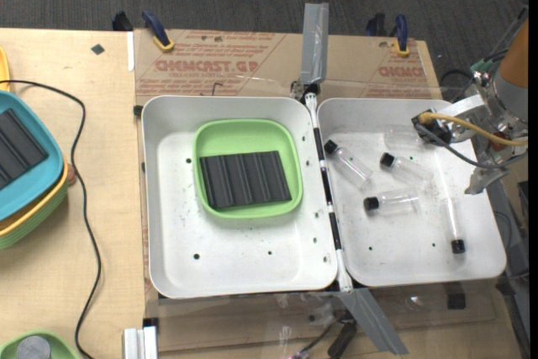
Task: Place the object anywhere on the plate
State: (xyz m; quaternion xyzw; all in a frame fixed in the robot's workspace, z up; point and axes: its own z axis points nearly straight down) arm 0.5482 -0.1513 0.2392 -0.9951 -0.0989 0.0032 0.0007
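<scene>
Four clear vials with black caps, scattered across the right bin (pixel 471 265): one near its left wall (pixel 345 161), one mid-bin (pixel 391 201), one toward the far side (pixel 402 164), one by the right wall near the front corner (pixel 454 229). Light, rigid, thin-walled, smooth and round; liable to roll or squirt out of a pinch. Best taken across the barrel at mid-length, square to the axis. Green plate (pixel 245 135), ribbed black insert inside, in the left bin (pixel 168 256). Gripper (pixel 481 181) probably at the right bin's right edge, over the desk; jaws too indistinct to tell, no vial visibly between them.
</scene>
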